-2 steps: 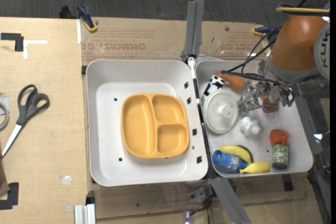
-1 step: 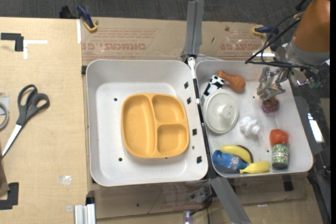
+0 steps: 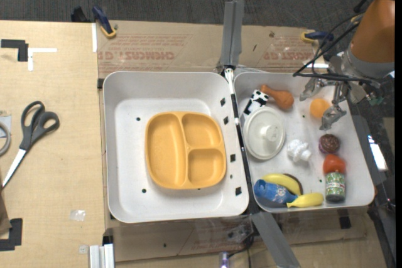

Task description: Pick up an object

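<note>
My gripper (image 3: 321, 103) hangs over the back right part of the right bin (image 3: 362, 154), its fingers (image 3: 333, 115) spread apart. A small orange ball (image 3: 318, 108) lies on the bin floor between them, and I cannot tell whether they touch it. Close by are a toy drumstick (image 3: 279, 96), a dark red ball (image 3: 328, 144) and a crumpled white piece (image 3: 299, 150). Further forward stand a white lidded bowl (image 3: 265, 133), a green bottle with a red cap (image 3: 335, 177), a blue bowl with a banana (image 3: 275, 189) and a yellow toy (image 3: 306, 200).
A black-and-white toy (image 3: 256, 100) sits at the right bin's back left. The left bin (image 3: 119, 135) holds a yellow divided plate (image 3: 186, 149). Scissors (image 3: 28, 128) lie on the wooden bench at far left. A grey post (image 3: 231, 34) rises behind the bins' shared wall.
</note>
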Tool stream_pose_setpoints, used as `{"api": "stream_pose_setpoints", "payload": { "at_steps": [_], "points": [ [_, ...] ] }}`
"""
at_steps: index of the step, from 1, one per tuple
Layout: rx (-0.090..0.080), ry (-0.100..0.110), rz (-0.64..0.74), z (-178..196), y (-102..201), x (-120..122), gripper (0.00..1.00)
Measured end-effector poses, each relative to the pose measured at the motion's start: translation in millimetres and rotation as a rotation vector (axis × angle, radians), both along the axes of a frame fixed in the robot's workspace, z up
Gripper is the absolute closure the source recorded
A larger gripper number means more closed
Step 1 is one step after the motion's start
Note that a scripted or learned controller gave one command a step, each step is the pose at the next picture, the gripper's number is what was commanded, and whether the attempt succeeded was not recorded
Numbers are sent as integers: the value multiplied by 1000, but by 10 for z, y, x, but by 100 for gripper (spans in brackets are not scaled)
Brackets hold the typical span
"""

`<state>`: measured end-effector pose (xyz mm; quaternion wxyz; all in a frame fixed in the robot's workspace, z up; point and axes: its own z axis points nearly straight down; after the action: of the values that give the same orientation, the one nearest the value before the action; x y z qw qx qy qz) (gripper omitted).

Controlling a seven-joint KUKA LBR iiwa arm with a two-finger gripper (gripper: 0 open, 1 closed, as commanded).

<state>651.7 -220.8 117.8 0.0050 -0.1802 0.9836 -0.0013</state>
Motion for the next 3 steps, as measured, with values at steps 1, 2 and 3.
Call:
{"api": "stream_pose_setpoints", "payload": {
  "at_steps": [1, 2, 3],
  "points": [
    [-1, -6, -82, -183, -6, -659, 0],
    [2, 4, -162, -253, 483, -1426, 0],
    [2, 6, -186, -253, 943, -1658, 0]
  ]
}}
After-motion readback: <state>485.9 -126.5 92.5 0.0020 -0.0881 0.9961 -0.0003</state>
